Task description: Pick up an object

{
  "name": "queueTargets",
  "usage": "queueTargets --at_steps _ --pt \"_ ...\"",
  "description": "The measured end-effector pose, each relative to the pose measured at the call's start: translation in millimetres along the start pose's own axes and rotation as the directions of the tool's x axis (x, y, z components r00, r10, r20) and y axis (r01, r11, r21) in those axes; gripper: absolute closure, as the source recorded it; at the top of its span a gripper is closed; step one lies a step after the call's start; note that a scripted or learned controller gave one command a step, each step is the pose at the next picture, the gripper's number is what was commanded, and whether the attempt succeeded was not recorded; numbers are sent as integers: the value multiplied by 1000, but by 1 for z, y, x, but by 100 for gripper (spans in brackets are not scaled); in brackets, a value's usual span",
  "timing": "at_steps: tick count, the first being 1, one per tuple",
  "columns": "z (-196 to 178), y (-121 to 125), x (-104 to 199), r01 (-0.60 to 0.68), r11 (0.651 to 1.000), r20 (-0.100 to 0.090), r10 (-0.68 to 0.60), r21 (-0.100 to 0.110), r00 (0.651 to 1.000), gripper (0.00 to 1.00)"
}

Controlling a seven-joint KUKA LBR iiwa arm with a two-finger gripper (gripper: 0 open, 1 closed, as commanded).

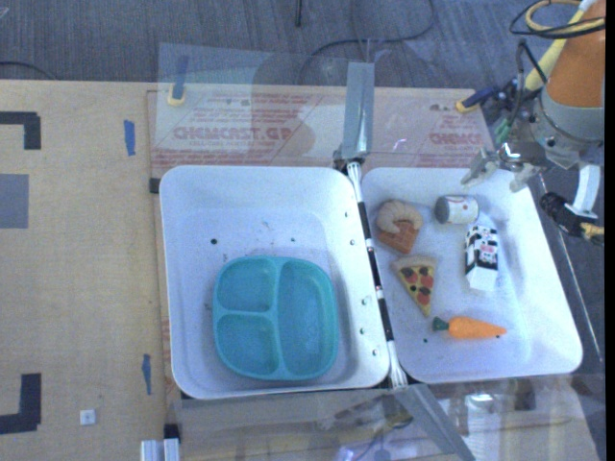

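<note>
Tool hovered over far rim of right bin, fingers splayed, holding nothing. Below lay can, milk carton, pizza slice, carrot, prob. a croissant.

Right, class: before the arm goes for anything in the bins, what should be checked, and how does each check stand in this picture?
1. Objects to pick in the right bin: ok. A croissant, pizza slice, carrot, milk carton and small can lie there.
2. Objects spaced apart: ok for the carrot and pizza slice; the can lies close by the carton, touching or not cannot tell.
3. Gripper free of any object: ok, nothing seen between its fingers.
4. Gripper over a target: not ok, it sits at the bin's far right corner, above the rim.
5. Left bin: holds a teal divided tray lying flat; ok.
</note>
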State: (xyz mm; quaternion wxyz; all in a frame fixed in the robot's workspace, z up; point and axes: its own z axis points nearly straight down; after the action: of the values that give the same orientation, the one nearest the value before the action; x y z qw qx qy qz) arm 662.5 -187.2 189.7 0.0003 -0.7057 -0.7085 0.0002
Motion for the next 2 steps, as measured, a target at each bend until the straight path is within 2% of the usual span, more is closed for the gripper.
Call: queueTargets --at_steps 1,2 --pt "81 -15 8 -69 998 1 69 -2 998 0" --pt "103 -42 -6 -101 995 1 101 -5 995 0"
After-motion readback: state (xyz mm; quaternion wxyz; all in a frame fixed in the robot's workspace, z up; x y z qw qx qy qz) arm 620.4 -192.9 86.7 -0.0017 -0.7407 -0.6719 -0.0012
